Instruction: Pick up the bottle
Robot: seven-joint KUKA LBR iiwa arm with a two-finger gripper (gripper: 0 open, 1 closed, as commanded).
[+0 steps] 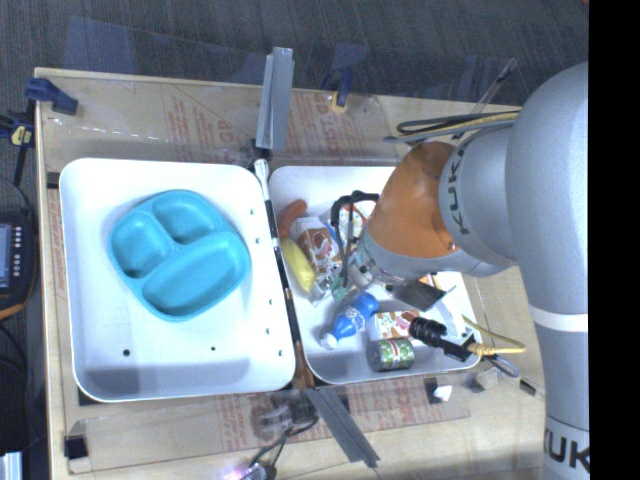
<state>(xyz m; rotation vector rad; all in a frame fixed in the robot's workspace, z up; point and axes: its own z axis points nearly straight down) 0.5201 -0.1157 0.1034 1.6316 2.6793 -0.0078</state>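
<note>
The bottle (355, 318) is blue with a white cap and lies on its side in the right bin (320, 372), its cap pointing to the front left. My gripper (347, 282) hangs under the orange-banded wrist, just behind and above the bottle's blue body. The wrist hides most of the gripper, and I cannot see whether it touches the bottle.
Around the bottle lie a yellow banana-shaped toy (297, 265), a printed snack packet (322, 248), a reddish-brown item (292, 214) and a green can (390, 354). The left bin (90, 348) holds a blue divided plate (180, 253). The arm covers the right bin's far right side.
</note>
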